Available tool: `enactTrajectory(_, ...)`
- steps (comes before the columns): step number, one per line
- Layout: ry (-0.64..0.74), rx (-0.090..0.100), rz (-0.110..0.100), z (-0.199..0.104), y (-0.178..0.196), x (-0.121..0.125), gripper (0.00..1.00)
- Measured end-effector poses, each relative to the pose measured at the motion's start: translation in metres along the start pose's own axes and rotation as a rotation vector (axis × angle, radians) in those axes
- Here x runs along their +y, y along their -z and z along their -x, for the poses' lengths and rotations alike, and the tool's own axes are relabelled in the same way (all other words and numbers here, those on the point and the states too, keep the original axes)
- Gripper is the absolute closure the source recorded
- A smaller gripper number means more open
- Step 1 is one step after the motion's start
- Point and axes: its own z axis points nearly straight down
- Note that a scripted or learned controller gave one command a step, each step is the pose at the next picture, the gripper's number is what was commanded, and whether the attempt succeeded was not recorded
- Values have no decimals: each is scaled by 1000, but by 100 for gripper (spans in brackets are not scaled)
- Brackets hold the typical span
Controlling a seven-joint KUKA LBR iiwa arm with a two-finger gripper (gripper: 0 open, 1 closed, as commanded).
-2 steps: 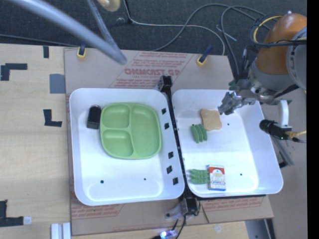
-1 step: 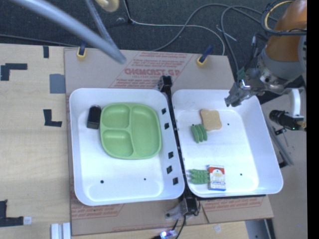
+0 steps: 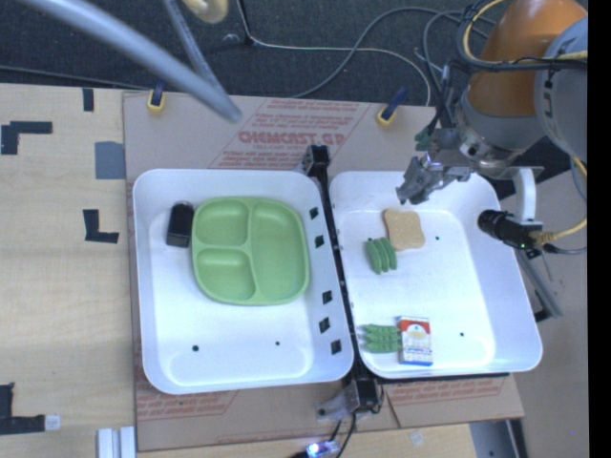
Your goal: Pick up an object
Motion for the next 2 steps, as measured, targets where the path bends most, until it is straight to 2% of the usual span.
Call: enactTrajectory(2,-1,0,-3,-103,-27,-7,100)
